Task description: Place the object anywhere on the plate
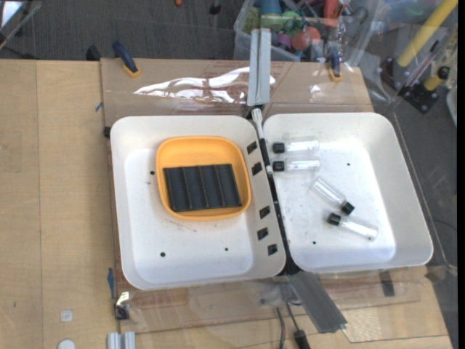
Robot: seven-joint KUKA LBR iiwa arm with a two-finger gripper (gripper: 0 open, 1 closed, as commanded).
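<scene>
Two shallow white bins sit side by side on the bench (pixel 51 195). The left bin (pixel 138 260) carries an orange plate (pixel 202 148), squarish with rounded corners, and on it lies a black ribbed insert (pixel 202 187) that covers most of its floor. The right bin (pixel 407 231) holds four clear vials with black caps. Two lie parallel near its 10 o'clock corner, the upper vial (pixel 296 146) just above the lower vial (pixel 296 166), caps pointing toward the divider. The other two lie just past the centre toward 4 o'clock: a tilted vial (pixel 331 195) and a low vial (pixel 353 227), close together, their capped ends nearly touching.

The tool and its opening cannot be told from this view, so nothing counts as held.

Any of the vials could be the object to move (the task names none in particular). They look light, stiff and smooth, probably glass or hard plastic, so likely slippery and prone to roll sideways when nudged. A sound hold would be across the barrel near its middle, fingers square to the long axis. The pair at 10 o'clock lies near the bin wall and each other, leaving little room; the tilted vial looks easier to reach. The plate's ribbed insert should check rolling once a vial is set down.
</scene>
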